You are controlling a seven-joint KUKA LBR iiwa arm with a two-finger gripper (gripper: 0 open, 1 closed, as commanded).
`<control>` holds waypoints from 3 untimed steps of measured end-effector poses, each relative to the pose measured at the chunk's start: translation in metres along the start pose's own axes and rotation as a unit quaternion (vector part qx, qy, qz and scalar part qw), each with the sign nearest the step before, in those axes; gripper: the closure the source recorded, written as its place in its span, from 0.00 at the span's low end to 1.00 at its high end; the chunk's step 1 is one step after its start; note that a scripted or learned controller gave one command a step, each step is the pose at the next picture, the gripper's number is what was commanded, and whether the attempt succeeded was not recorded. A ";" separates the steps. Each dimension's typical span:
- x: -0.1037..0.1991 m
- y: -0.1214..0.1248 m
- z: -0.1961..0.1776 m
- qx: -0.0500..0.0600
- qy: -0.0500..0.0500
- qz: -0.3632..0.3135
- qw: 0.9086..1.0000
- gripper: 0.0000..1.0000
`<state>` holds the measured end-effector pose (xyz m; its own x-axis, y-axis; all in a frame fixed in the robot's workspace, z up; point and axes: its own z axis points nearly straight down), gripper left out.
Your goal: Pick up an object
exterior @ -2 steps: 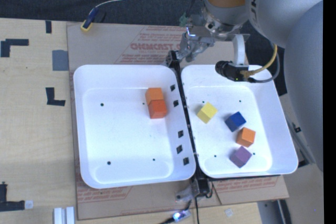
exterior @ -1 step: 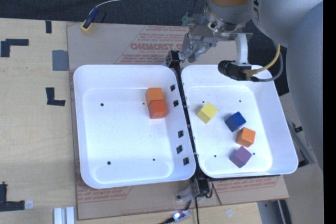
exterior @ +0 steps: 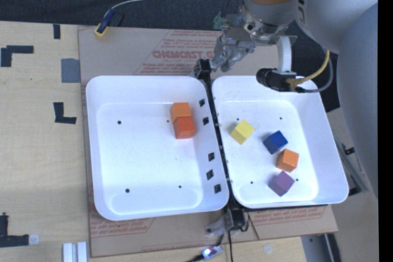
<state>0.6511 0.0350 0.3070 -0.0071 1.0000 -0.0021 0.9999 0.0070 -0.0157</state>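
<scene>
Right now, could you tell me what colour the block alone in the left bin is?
Orange. The block shows best in the camera view.

One block [exterior: 182, 120] left bin [exterior: 98, 132], four right [exterior: 325, 126]

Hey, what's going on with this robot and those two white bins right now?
A grey robot arm reaches in from the right, its hand poised above the far rim where the two bins meet, with nothing seen in it. The left bin contains one orange block. The right bin contains a yellow block, a blue block, a smaller orange block and a purple block. Nothing has been picked up yet.
</scene>
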 end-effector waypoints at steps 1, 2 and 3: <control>0.000 0.001 -0.007 0.002 0.000 -0.001 1.000 1.00; 0.001 0.002 -0.013 0.005 -0.001 -0.002 1.000 1.00; 0.001 0.003 -0.020 0.008 -0.002 -0.002 1.000 1.00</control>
<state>0.6541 0.0363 0.3271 -0.0121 0.9999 -0.0051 0.9995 0.0120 -0.0308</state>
